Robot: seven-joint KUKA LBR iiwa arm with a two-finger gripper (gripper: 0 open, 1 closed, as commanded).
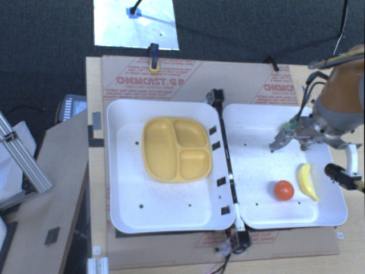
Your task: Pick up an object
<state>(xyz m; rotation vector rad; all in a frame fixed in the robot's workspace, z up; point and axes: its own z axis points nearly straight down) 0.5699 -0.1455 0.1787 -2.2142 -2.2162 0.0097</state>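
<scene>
the end effector [291,136] hangs over the right bin [251,210], seemingly released, apart from tomato [284,190] and banana [307,181].

Two white bins [128,210]: the one at 9 o'clock carries a pale yellow divided tray [175,149]; the one at 3 o'clock, a red-orange tomato [283,190] and yellow banana [307,181]. Brown cardboard [188,77], red-lettered, at 12 o'clock.

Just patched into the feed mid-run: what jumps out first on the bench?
The yellow divided tray lies in the left bin. In the right bin a red tomato sits just left of a yellow banana. The arm's hand hovers over that bin's upper part, above both fruits.
</scene>
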